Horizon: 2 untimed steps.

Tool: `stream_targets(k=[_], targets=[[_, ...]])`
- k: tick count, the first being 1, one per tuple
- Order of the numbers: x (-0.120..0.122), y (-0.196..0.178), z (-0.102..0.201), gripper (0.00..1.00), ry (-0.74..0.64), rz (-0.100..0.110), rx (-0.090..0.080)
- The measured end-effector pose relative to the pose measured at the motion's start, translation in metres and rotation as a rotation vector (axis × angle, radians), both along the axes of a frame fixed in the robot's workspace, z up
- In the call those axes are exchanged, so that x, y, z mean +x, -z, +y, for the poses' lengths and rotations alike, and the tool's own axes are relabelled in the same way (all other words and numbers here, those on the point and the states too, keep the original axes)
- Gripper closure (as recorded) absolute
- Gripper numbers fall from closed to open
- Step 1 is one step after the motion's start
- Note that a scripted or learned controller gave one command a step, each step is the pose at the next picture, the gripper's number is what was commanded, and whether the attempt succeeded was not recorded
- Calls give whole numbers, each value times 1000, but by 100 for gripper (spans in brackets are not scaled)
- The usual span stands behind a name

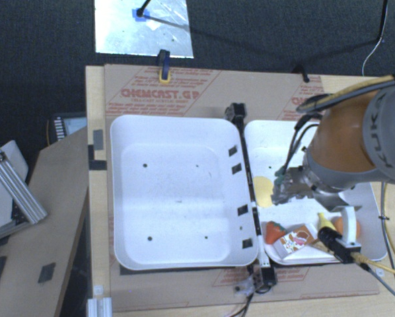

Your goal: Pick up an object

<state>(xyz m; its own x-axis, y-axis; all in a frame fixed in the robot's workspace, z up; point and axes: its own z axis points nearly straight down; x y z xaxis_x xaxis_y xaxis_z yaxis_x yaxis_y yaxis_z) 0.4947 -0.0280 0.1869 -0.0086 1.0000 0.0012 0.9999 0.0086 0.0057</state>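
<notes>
The arm's pincer (285, 189) hangs low over the yellow object (263, 190) in the right bin (267, 140), grip impossible to tell; next comes closing and lifting.

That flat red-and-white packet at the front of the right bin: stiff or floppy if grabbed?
The packet looks thin and flat, so probably light and somewhat bendy. It lies low against the right bin floor, likely hard to pinch. Its printed surface may be slick.
</notes>
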Motion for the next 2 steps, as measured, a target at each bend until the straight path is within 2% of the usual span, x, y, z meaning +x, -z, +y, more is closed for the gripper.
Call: stream_targets(k=[1, 2], targets=[[54, -29, 8, 100, 2, -2, -2], [23, -94, 38, 100, 0, -1, 0]])
